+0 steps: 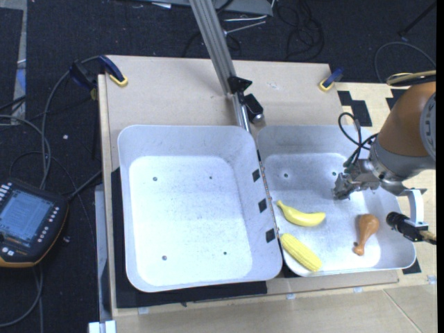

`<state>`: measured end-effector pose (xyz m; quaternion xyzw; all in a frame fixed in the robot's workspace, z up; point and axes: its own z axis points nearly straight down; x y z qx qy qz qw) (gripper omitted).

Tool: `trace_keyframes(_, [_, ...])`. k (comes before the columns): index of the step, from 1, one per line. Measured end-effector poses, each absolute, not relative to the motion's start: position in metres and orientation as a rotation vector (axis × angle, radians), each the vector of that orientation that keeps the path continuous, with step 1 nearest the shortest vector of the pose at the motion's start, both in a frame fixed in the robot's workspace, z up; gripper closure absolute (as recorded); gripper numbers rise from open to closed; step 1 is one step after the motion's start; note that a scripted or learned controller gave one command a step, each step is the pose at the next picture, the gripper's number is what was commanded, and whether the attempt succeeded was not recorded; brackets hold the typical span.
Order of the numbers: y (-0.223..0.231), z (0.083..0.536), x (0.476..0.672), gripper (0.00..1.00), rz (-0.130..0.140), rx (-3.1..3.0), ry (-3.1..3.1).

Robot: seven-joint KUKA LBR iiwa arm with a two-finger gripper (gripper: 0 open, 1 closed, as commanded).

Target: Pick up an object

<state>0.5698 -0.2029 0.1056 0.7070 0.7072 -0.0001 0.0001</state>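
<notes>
Over the right bin (305,164), the tool (341,189) hangs above the banana (302,216).

arm (409,127): runs off the right edge, upper part cut away | hand (343,189): small and dark, fingers too small to tell apart | corn cob (301,252): near end overhangs the right bin's (305,165) rim | handheld screen (24,220): partly cut by left edge

Pale wooden bench (180,89) on dark carpet (62,26) (strewn with black cables (41,144)).
</notes>
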Motion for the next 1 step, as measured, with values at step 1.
trace_keyframes(1, [-0.2014, 0.1497, 0.5768, 1.00, 0.003, 2.218, 2.220])
